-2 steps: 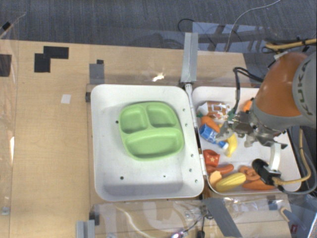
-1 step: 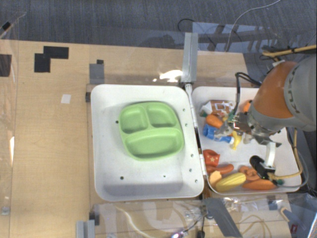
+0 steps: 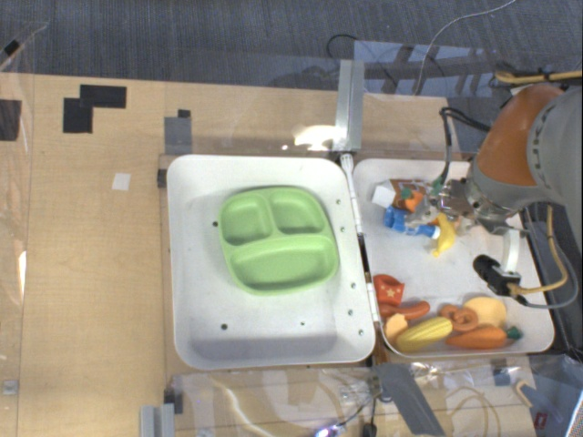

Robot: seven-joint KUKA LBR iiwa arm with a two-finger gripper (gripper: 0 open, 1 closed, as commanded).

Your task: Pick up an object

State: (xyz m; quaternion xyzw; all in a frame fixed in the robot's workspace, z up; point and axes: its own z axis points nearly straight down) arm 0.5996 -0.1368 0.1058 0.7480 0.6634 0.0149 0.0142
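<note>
- Pincer (image 3: pixel 444 209): low over the far end of the right bin (image 3: pixel 545 330); whether it is released or clenched cannot be told, so you should confirm before lifting.
- Blue piece (image 3: pixel 404 221) and small yellow piece (image 3: pixel 444 236): crowded just beside and beneath the pincer; single one out and descend squarely.
- Red piece (image 3: pixel 389 290), yellow corn-like toy (image 3: pixel 424 333), orange carrot-like toy (image 3: pixel 478 338): nearer the camera, well apart from the pincer.
- Left bin (image 3: pixel 191 335): beyond the divider, holding a green sectioned plate (image 3: pixel 276 239).
- Tabletop (image 3: pixel 82 271): pale wood; grey carpet behind.
</note>
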